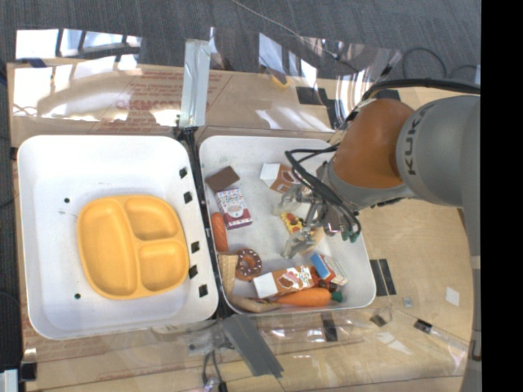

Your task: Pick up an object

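The right bin holds several toy food items. Among them are a brown block, a red and white carton, a sausage, a chocolate donut, a carrot and a small yellow and red piece. My gripper hangs low over the middle of this bin, just right of the yellow and red piece. The grey arm with its orange band and black cables hides the bin's right side.
The left bin holds a yellow divided plate. A white cube and a brown and white item lie at the back of the right bin. A white cube, a brown box and a blue and red item crowd its front.
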`<act>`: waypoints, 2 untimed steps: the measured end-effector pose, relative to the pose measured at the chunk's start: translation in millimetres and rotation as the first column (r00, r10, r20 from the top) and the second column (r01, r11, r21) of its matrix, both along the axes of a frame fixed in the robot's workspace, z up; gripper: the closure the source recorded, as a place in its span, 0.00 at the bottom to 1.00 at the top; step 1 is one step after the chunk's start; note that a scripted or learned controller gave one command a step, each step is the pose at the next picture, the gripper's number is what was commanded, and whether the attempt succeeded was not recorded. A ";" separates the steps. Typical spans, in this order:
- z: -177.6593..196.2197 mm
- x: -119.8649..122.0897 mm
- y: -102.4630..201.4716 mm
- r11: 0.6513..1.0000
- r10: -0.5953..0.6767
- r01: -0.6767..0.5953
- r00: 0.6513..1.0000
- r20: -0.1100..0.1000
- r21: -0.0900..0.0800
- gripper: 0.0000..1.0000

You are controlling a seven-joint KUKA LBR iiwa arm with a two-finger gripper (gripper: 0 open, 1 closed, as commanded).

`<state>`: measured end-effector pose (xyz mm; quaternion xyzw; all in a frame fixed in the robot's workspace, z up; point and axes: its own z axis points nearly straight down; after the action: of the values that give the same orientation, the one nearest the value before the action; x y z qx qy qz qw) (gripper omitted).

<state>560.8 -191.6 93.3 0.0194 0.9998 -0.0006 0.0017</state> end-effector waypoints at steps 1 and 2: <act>0.4 7.1 23.3 1.000 -0.002 0.002 1.000 0.001 0.001 0.00; 2.3 23.2 -16.5 0.998 -0.057 0.057 0.998 0.004 0.001 0.00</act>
<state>584.0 -208.1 95.6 0.0481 0.9988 -0.0004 0.0037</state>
